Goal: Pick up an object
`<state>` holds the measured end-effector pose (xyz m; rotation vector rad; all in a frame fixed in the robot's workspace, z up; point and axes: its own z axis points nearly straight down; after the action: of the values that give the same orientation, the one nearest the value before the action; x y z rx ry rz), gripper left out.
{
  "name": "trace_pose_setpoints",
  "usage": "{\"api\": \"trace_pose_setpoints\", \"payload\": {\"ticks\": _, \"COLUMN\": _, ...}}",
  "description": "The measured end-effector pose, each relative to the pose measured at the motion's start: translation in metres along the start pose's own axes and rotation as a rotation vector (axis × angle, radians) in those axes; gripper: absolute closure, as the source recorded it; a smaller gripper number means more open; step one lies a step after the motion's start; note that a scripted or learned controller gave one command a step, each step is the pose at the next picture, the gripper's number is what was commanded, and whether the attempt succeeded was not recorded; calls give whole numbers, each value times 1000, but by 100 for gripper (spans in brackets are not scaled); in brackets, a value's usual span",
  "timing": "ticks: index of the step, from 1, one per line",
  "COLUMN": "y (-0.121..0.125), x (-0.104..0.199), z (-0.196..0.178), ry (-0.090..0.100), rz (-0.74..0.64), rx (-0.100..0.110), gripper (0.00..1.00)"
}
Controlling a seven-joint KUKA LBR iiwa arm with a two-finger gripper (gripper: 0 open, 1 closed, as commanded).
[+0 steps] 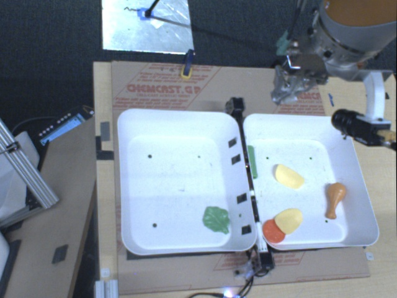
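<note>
Arm (356, 17) cut off at top edge.

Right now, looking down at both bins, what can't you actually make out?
- Gripper: blurred above the right bin's far rim; its state is unreadable.
- Arm: cut off by the top and right edges.
- Orange-red piece: partly covered by the yellow piece at the near wall.
- Green strip: too thin against the divider to identify.
</note>
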<state>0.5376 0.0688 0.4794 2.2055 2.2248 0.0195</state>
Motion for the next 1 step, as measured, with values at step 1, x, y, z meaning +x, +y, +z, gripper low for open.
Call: {"api": "trace_pose_setpoints", "payload": {"ticks": 1, "y": -53, "x": 11, "z": 15, "ry": -1, "rz": 3, "rx": 14, "gripper": 100}}
